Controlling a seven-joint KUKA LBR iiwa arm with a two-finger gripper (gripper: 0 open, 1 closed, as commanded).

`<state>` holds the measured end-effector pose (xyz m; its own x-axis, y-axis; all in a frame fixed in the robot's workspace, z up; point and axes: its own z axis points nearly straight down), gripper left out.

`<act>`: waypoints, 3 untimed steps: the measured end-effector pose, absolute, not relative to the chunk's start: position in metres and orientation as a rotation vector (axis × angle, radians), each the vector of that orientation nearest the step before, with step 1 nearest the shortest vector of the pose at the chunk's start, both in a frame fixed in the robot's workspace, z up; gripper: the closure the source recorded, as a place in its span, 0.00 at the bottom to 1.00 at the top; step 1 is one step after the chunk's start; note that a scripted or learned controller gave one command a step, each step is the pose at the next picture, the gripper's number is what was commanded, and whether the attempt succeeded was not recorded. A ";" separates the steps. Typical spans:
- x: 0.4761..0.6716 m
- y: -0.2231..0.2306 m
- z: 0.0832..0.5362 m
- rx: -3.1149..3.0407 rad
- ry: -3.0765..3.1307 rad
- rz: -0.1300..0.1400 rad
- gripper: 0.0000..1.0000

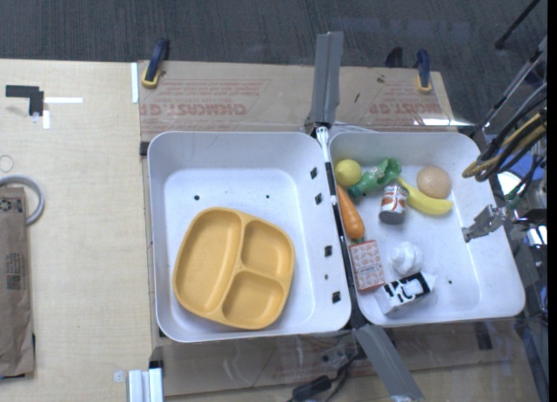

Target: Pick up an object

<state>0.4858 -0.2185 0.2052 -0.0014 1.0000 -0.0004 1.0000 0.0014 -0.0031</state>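
The right bin [487, 291] holds several small objects. A yellow lemon [348, 171] lies beside a green toy [379, 176]. Near them are an orange carrot [350, 213], a small can [393, 203], a banana [426, 199] and a tan round item [434, 181]. Toward the front lie a red patterned box [366, 265], a white lump [404, 258] and a black-and-white carton [406, 291]. My gripper [484, 223] hangs at the right rim of this bin, apart from all the objects, with only a grey tip of it showing.
The left bin [174, 174] holds a yellow divided plate [234, 267]. A grey divider post [327, 78] stands between the bins at the back. Clamps [156, 63] pin cardboard behind them. A brown paper bag [15, 278] lies far left on the bench.
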 end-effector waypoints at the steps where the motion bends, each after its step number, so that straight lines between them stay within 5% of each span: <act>1: 0.569 -0.221 0.167 -1.883 -2.516 0.002 0.00; 2: 0.579 -0.222 0.179 -1.505 -2.762 0.001 0.00; 3: 0.565 -0.194 0.216 -1.474 -2.777 0.001 0.00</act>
